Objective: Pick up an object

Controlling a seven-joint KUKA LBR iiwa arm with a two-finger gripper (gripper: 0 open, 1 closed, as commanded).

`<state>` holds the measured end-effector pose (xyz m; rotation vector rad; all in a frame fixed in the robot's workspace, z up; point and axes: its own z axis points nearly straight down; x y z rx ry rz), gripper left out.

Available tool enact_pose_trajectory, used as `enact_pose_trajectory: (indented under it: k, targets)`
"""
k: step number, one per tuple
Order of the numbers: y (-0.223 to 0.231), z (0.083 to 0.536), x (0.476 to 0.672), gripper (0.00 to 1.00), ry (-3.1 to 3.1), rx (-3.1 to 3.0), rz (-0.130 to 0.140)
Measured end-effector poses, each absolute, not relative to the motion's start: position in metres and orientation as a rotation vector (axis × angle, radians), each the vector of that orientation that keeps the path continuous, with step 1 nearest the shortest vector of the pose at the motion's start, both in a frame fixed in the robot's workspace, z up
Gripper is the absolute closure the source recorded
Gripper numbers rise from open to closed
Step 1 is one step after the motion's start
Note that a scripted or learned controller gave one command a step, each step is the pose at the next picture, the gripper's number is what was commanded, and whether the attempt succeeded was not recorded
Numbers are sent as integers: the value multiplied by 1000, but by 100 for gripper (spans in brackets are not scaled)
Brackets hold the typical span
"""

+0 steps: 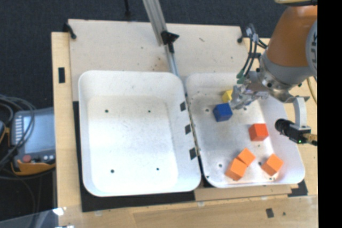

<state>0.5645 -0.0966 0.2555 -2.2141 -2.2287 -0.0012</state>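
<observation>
My gripper (pixel 240 100) hangs over the upper part of the right bin (pixel 211 168), below the arm's orange band. A yellow block (pixel 227 95) lies just left of it, partly hidden by the fingers. A blue cube (pixel 223 112) sits a little below and left of the gripper, apart from it. Lower in the same bin lie a red-orange cube (pixel 258 132) and two orange blocks (pixel 240 163) (pixel 272 164). Nothing shows between the fingers.
The left bin (pixel 85 115) stands beside the right one, with a dark divider strip between them. A slanted aluminium post (pixel 152 2) rises behind the bins. A black fitting (pixel 291 131) sticks out at the right bin's right edge.
</observation>
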Motion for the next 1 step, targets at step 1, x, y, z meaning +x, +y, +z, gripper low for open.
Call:
enact_pose_trajectory:
  k: [1]
  targets:
    - [-45,263,566,100,-2231,-2214,-5]
